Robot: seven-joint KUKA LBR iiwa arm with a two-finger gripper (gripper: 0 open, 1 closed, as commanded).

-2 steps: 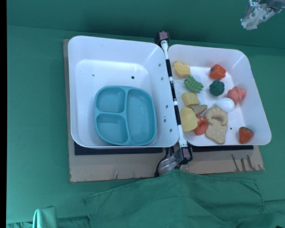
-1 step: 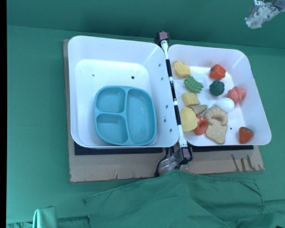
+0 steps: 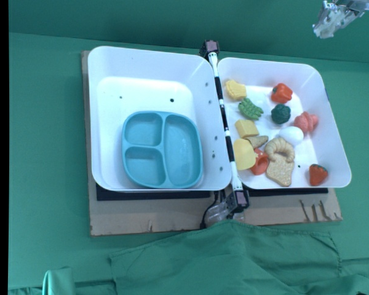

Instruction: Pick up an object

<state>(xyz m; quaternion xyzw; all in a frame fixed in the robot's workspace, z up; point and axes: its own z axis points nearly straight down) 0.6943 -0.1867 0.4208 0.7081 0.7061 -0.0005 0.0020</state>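
Note:
The right bin (image 3: pixel 332 141) holds several toy foods: a yellow piece (image 3: pixel 235 90), a green ridged piece (image 3: pixel 251 109), a red-orange pepper (image 3: pixel 281 93), dark green broccoli (image 3: pixel 280 114), a white egg (image 3: pixel 291 134), a pink piece (image 3: pixel 306 122), a strawberry (image 3: pixel 318 174), a tan croissant (image 3: pixel 280 147) and a breaded piece (image 3: pixel 281 172). My gripper (image 3: pixel 326 25) hangs high at the upper right corner, above the green backdrop, well beyond the right bin's far edge. Nothing shows between its fingers.
The left bin (image 3: pixel 104 72) carries a light blue divided plate (image 3: pixel 162 149). A black and white divider bar (image 3: pixel 224 123) runs between the bins. Both bins rest on cardboard (image 3: pixel 141 221). Crumpled green cloth (image 3: pixel 234 260) lies at the front.

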